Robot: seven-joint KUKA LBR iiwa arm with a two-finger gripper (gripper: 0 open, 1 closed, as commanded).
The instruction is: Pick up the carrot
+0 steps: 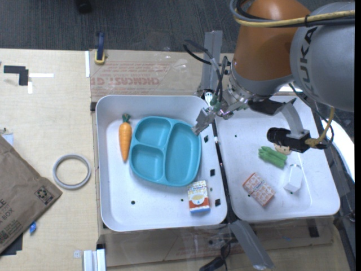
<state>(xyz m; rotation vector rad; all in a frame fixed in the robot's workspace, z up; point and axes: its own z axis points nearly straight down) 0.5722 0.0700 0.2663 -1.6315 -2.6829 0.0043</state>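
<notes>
The orange, green-topped carrot (124, 138) lies left of centre beside a blue divided plate (163, 154); the tool (202, 123) (grip state unclear) hovers at the plate's upper right.

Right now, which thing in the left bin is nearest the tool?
The blue plate: its right rim lies at the tool, while carrot and carton lie farther.

Left bin (151, 205): blue three-part plate (166, 151), centre; small carton (198, 197) at front right corner, just beside the plate.
Right bin (245, 151): green pods (273, 156), centre; patterned packet (259, 188) toward front edge; white piece (293, 180) near right wall.
Worktop (45, 117), left of bins: tape ring (57, 171); brown cardboard box (20, 202) at left edge.
</notes>
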